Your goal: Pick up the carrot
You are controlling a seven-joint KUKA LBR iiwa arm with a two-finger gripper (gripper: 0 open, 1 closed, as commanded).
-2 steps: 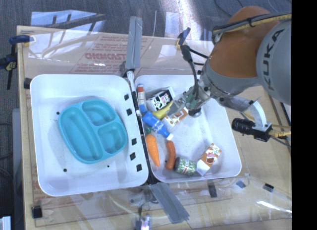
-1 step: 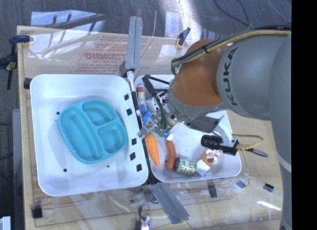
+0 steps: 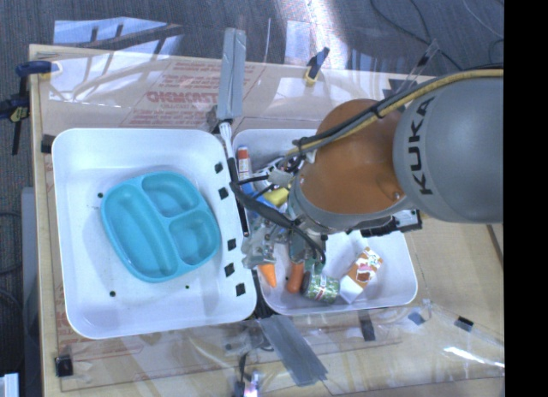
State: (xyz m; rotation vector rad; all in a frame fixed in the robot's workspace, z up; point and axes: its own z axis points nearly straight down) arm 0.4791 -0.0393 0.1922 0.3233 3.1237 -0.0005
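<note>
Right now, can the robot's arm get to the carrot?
Probably yes. The gripper hangs in the right bin just above the carrot, with other items crowded alongside it.

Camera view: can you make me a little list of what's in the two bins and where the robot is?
left bin: holds a blue divided plate
right bin: cluttered with small items
carrot: orange, near the right bin's front edge
arm: reaching over the right bin
tool: low among the clutter, just above the carrot
fingers: too hidden to judge
</note>
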